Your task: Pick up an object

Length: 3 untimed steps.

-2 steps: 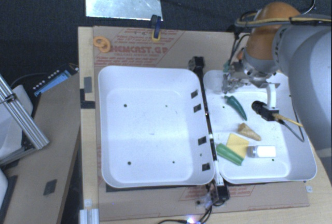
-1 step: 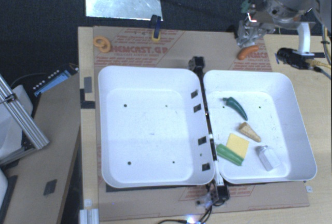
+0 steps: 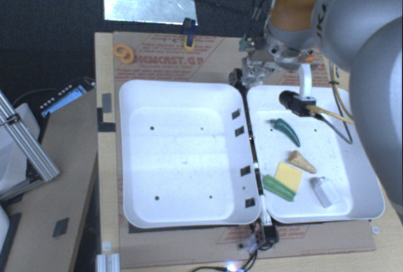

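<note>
The arm (image 3: 352, 31) reached in from the right, its orange band high above the far edge of the bins. Its hand (image 3: 255, 75) hung over the far end of the seam between the two bins, near the right bin's (image 3: 359, 201) back left corner; whether it was released or clenched could not be told. The things to pick lay in the right bin: a dark green pepper (image 3: 286, 131) near the middle, a tan wedge (image 3: 302, 162) just nearer, a yellow block (image 3: 289, 175) touching a green piece (image 3: 277, 188) at the front, and a small white bottle (image 3: 323, 191) beside them. The left bin (image 3: 135, 97) sat alongside on the counter (image 3: 164, 56).
</note>
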### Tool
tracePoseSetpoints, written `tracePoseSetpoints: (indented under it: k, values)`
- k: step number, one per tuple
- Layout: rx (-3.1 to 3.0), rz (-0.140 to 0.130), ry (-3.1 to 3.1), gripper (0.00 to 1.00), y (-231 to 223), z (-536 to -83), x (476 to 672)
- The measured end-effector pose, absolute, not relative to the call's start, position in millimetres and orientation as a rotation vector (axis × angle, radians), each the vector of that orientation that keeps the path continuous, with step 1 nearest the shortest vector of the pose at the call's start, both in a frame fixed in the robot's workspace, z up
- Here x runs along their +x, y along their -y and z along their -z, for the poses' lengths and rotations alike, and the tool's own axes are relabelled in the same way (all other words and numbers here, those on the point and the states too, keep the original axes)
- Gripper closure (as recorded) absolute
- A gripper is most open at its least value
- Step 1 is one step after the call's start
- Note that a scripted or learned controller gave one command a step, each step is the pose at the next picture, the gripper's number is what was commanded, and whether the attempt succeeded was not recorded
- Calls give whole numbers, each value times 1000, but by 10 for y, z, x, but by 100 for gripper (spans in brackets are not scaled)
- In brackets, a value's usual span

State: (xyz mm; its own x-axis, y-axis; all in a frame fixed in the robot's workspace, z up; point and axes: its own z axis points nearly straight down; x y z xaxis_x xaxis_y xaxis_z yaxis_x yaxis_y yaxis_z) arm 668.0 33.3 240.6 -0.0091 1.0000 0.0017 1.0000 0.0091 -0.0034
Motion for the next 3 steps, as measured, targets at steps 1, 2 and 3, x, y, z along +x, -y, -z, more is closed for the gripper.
tracePoseSetpoints:
  k: [1,2,3]
  values:
    - [-2214,24,2242,100,-1109,-3809,6696]
    - [-2217,4,2229,100,-1302,-3817,6688]
    - [-2219,13,2232,100,-1193,-4699,6687]
